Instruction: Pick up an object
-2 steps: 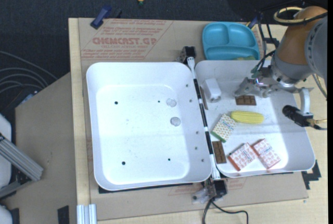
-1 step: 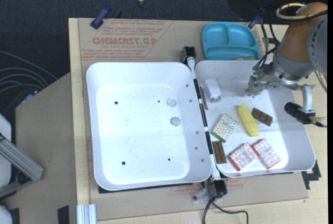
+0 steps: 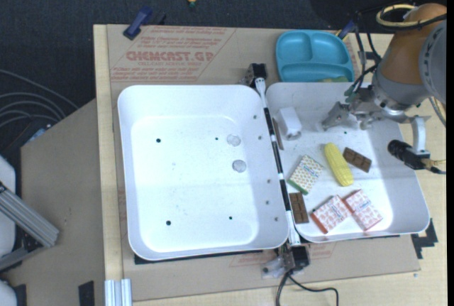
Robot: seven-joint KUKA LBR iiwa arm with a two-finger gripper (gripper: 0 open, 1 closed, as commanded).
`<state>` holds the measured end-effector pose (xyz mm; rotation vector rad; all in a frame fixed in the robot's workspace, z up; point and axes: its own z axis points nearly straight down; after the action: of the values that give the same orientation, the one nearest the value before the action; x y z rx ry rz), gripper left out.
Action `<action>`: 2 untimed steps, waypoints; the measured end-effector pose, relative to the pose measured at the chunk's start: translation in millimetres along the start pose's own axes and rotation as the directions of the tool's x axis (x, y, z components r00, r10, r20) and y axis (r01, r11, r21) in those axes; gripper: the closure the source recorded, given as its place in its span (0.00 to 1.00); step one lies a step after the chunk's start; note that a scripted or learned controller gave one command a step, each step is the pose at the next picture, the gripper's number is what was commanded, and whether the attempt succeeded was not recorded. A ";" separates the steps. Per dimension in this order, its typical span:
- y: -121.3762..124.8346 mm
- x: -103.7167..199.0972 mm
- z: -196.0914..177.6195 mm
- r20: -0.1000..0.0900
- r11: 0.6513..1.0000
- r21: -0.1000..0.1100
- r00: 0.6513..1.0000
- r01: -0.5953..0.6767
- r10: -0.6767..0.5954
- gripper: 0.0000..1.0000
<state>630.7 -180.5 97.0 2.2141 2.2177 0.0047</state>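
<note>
While poised over right bin — gripper above corn, packets — jaw state unclear, cannot tell.

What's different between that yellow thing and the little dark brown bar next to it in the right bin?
The yellow corn cob is bright yellow with a bumpy, rounded body; the brown bar is dark, flat and rectangular. The corn cob is clearly longer and thicker than the brown bar. The corn cob runs nearly top to bottom in the view, while the brown bar lies more crosswise. Both rest loose on the floor of the right bin, close together, below the gripper.
</note>
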 end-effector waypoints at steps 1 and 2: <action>-61.8 -15.3 12.3 -0.004 1.000 0.010 1.000 -0.002 0.002 0.00; -60.7 -15.2 1.7 -0.004 1.000 0.007 1.000 -0.003 0.003 1.00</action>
<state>570.0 -195.8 94.9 2.2222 2.2202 0.0017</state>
